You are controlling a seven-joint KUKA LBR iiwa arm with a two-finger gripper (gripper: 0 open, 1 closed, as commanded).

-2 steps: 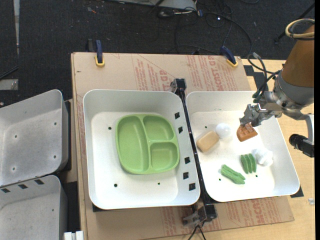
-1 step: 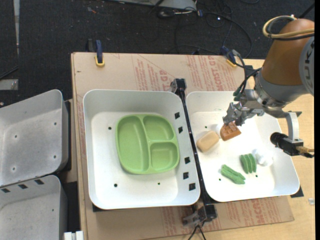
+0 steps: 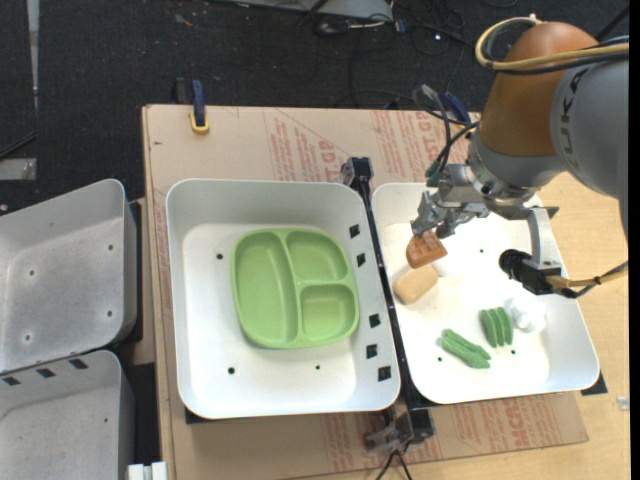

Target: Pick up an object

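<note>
Orange-brown block (image 3: 426,251) sits pinched in the hand (image 3: 430,236) above the right bin (image 3: 570,368); lift straight, slowly, clear of the tan piece (image 3: 415,286).

A robotics lab: an industrial arm (image 3: 560,98) over a makeshift cardboard-covered tabletop (image 3: 270,133), clamps (image 3: 199,108) at its far edge, loose cables (image 3: 400,18) on dark carpet (image 3: 90,48) beyond.

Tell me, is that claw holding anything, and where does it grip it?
Yes: the gripper holds a small brown block by its top end, above the right bin.
</note>
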